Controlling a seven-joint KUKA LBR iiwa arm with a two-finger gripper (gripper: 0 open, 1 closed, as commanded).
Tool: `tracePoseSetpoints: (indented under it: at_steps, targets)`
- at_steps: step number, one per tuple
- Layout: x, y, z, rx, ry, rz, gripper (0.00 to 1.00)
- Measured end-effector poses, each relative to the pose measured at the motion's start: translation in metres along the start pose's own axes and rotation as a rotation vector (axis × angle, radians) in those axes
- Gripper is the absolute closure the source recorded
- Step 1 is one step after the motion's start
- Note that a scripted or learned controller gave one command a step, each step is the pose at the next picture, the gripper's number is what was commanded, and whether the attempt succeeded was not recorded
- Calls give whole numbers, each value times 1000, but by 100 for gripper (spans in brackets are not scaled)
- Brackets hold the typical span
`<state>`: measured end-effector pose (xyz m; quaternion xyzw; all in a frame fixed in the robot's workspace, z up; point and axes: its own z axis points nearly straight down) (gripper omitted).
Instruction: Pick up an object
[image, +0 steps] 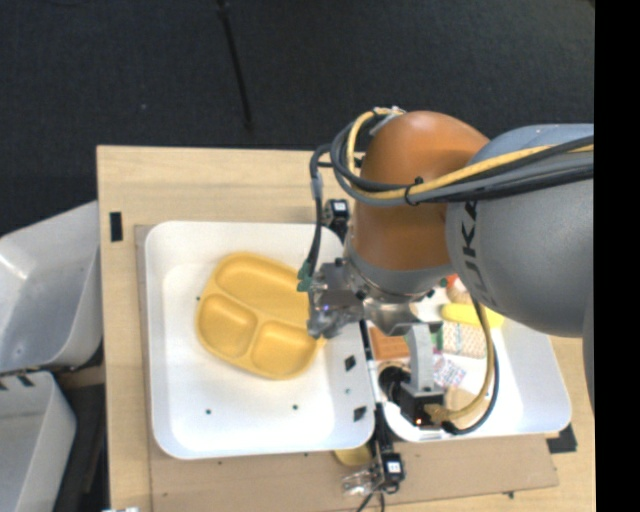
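Observation:
A yellow divided plate (253, 315) with three compartments lies in the left white bin (180, 400). The arm's orange wrist band and grey body loom over the seam between the two bins. My gripper (322, 318) hangs below the wrist at the plate's right edge, its metal parts just touching or overlapping the rim. Several small items (455, 350), among them a yellow piece and a printed packet, lie in the right bin (530, 400), partly hidden under the arm.
The bins sit on a wooden bench (200, 165). A black cable loops around the wrist and down over the right bin. A small metal clip (368, 480) lies at the bench's front edge. A white object (40, 290) stands off the bench's left side.

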<state>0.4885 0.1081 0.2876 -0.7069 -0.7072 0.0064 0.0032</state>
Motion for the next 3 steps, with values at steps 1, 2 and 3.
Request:
tracePoseSetpoints:
  at_steps: [1,2,3]
  targets:
    - [91,1,-135,-26,10,-11,100]
    - [114,-2,-272,-28,11,-7,100]
    - [43,-1,-139,1,-4,7,100]
